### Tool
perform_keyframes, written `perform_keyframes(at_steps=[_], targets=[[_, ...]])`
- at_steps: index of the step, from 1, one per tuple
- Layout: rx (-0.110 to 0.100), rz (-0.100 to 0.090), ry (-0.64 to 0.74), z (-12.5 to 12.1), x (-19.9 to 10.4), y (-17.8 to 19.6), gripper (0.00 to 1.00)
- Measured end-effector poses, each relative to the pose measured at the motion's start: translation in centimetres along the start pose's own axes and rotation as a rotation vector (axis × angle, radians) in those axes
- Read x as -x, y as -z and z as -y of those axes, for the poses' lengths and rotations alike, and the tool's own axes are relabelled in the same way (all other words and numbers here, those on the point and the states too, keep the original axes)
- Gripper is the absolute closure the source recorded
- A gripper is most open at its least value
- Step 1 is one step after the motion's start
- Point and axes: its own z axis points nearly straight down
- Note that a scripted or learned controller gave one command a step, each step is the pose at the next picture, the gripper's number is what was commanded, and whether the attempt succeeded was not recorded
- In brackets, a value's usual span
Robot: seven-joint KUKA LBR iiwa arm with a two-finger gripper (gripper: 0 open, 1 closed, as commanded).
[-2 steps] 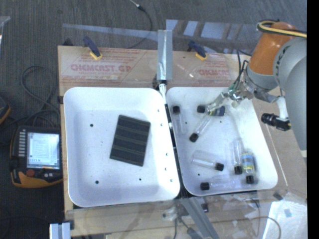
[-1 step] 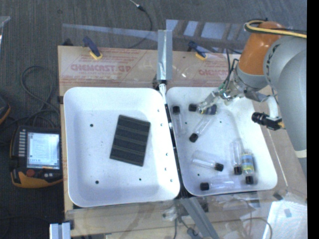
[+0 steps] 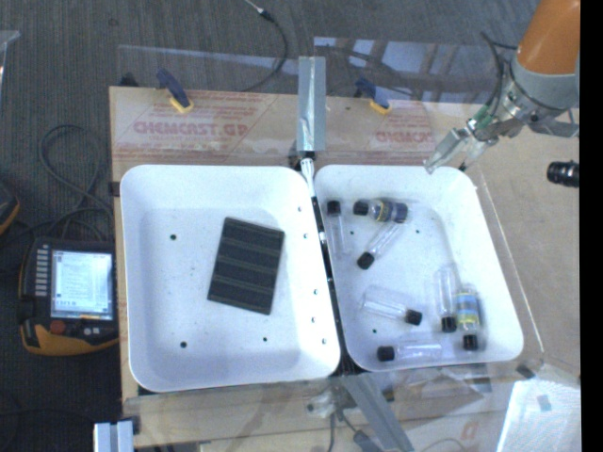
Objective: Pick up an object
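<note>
Hovering just beyond the right bin's (image 3: 485,210) far rim, the hand (image 3: 452,151) is holding nothing visible; its opening I cannot tell. Capped vials (image 3: 379,245) are lying scattered inside that bin, awaiting a grasp.

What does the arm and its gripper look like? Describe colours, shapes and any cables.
The arm has a rounded orange band above a grey wrist section. Below it, the gripper is a slim, pale grey metal piece with two narrow fingers. Small green parts and thin dark cables sit at the wrist, where the gripper joins.
</note>
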Motion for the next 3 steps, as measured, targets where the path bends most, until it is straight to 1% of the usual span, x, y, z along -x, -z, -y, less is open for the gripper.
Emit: perform_keyframes(at_steps=[1, 2, 3], targets=[[0.001, -0.002, 0.080, 1.0, -2.9, -16.4, 0.00], [0.007, 0.004, 0.121, -1.8, -8.2, -16.9, 0.00], [0.005, 0.004, 0.119, -1.7, -8.0, -15.9, 1.00]])
